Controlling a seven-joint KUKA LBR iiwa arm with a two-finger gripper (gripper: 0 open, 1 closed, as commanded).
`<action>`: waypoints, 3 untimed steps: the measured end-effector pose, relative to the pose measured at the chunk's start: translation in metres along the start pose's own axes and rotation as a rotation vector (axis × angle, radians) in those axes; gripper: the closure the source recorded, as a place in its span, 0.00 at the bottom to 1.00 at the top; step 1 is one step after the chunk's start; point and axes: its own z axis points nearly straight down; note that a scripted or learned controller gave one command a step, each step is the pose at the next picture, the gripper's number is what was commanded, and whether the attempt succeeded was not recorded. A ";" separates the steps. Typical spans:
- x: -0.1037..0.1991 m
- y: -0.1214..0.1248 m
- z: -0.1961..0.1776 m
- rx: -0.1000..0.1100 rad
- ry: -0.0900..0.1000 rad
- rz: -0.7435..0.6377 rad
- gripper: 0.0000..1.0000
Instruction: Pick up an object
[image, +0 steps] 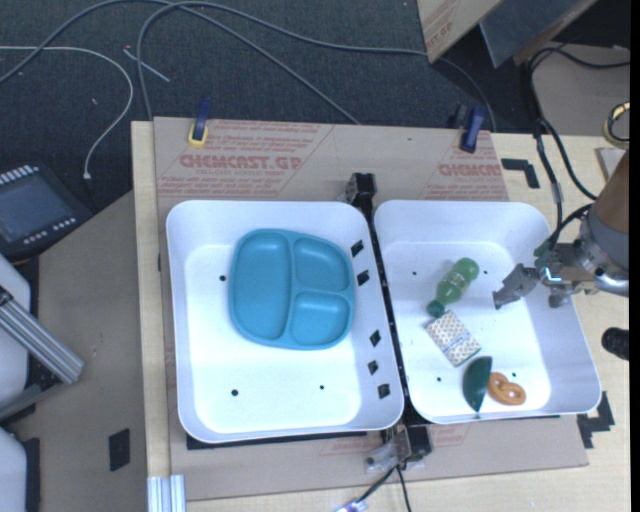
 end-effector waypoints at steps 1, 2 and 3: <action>0.004 -0.005 0.044 0.000 0.001 -0.001 0.00; -0.006 -0.002 0.098 0.000 0.000 0.000 0.00; -0.006 -0.001 0.083 -0.007 -0.001 -0.001 1.00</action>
